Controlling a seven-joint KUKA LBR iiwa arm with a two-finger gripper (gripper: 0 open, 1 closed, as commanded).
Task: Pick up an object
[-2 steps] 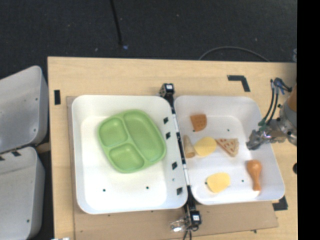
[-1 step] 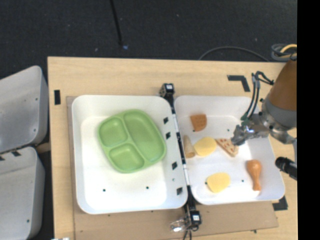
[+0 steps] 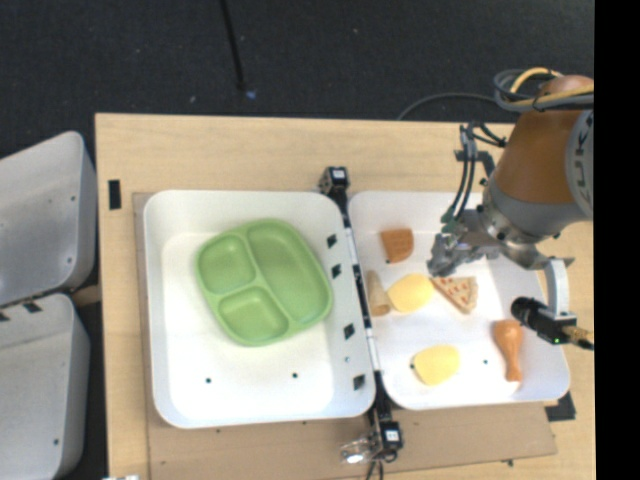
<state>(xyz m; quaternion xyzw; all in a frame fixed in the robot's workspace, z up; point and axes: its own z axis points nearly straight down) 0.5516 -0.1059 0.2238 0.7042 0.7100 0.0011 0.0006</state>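
Observation:
In the right bin lie several toy foods: a brown block, a pale yellow lump, a pizza slice, a yellow lump, an orange drumstick and a tan piece by the left wall. My gripper hangs over the bin's middle, just above the pizza slice and right of the brown block. Its tips point down and left, and nothing shows between them.
The left bin holds a green three-compartment plate. A divider with black clips runs between the bins. Cables loop behind the arm at the right. White chairs stand left of the bench.

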